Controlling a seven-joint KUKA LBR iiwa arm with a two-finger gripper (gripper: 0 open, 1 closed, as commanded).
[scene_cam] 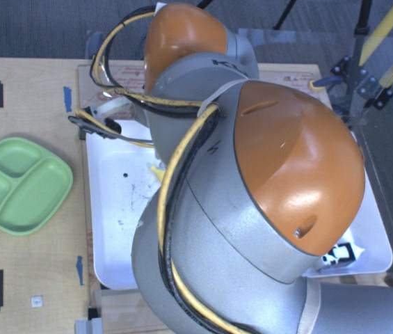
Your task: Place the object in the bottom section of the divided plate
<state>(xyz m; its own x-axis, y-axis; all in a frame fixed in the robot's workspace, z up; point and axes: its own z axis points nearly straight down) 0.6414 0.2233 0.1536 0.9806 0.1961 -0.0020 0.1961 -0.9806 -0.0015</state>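
1. Filling most of the view, the grey and orange arm (252, 186) leans over the white bin (113, 214).
2. The gripper's state cannot be told.
3. The green divided plate (21, 185) lies on the wooden bench (29, 89), left of the bin.
4. A small yellow piece (157, 173) shows at the arm's edge inside the bin.
5. A black-and-white tag (341, 254) carries no readable writing.

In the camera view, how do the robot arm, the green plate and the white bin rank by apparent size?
1. Robot arm, though it is nearest the camera, so it looks larger.
2. White bin, partly covered by the arm.
3. Green plate.
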